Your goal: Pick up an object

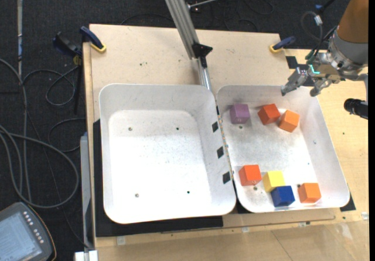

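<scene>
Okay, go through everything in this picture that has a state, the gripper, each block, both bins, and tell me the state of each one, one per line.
gripper: open, holding nothing, above the right bin's far edge
purple block: resting in right bin
two orange blocks: touching, far end
orange block: beside yellow block
yellow block: touching blue block
blue block: resting, near edge
orange block: resting, near corner
right bin: holds seven blocks
left bin: no blocks

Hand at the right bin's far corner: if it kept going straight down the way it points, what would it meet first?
Probably the right bin near its far right rim, not a block; the hand hangs beyond the orange blocks. Depth is unclear.
</scene>
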Controlling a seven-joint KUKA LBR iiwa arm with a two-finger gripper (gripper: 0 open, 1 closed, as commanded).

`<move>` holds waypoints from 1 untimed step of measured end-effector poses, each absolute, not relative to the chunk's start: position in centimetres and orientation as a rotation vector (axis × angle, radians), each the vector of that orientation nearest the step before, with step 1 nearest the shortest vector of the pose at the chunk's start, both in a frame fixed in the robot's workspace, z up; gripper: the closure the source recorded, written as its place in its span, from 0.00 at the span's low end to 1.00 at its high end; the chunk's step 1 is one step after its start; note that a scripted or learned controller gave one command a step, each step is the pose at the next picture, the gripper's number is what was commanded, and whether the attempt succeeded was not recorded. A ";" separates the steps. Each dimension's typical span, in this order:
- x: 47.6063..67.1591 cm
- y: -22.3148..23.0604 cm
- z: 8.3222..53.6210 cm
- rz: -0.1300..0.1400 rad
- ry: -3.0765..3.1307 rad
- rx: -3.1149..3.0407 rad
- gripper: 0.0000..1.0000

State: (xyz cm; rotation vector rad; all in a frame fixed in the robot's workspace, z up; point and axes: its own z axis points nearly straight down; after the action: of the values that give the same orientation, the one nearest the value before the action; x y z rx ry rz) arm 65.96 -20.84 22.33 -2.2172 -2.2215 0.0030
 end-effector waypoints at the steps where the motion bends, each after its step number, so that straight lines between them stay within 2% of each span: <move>1: 66.0 -20.8 22.5 0.003 -2.225 -2.217 0.00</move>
State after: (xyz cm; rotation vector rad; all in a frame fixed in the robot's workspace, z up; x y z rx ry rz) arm 66.01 -20.81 22.53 -2.2172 -2.2246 0.0025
